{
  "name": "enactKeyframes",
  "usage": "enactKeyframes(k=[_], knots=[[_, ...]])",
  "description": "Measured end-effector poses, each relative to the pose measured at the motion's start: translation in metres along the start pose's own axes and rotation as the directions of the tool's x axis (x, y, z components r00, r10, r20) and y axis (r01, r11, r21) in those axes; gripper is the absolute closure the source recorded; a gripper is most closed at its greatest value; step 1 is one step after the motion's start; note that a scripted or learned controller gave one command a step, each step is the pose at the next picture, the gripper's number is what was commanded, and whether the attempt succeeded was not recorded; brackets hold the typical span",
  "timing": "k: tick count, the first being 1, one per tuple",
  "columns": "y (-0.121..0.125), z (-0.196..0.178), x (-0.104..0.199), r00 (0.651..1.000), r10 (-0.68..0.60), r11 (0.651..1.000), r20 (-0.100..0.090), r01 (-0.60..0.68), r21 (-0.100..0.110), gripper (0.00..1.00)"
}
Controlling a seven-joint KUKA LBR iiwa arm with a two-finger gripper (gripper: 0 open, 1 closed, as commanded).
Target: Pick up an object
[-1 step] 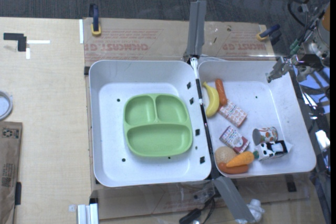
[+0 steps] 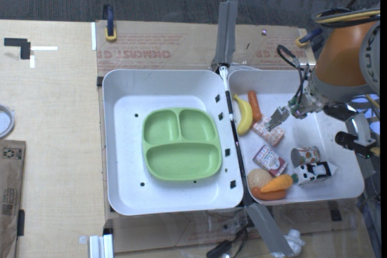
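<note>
At the near edge of the right bin [image 2: 357, 190] lie a carrot [image 2: 275, 184] and, beside it, a black-and-white cow toy [image 2: 314, 171]. Just beyond sit a small red-and-white packet [image 2: 269, 159] and a tin can [image 2: 304, 154]. Further back a wafer-like block [image 2: 268, 132] lies beside a banana [image 2: 243, 115] and a red sausage [image 2: 254, 105]. The gripper [image 2: 279, 116] hangs over that block, fingers parted, grasping nothing. The left bin [image 2: 121, 130] holds a green divided plate [image 2: 181, 144]
</note>
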State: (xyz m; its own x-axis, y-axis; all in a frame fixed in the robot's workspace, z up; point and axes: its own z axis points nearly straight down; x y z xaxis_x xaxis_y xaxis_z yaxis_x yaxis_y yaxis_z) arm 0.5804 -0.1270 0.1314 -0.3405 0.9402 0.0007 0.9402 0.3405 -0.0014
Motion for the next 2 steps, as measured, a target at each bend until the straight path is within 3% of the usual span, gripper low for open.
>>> enactKeyframes(k=[1,2], knots=[[-0.0001,-0.0093,-0.0013,1.0,0.005,1.0,0.001,-0.005,-0.001,1.0],[-0.0001,-0.0093,-0.0012,1.0,0.004,1.0,0.001,-0.004,-0.001,0.0]])
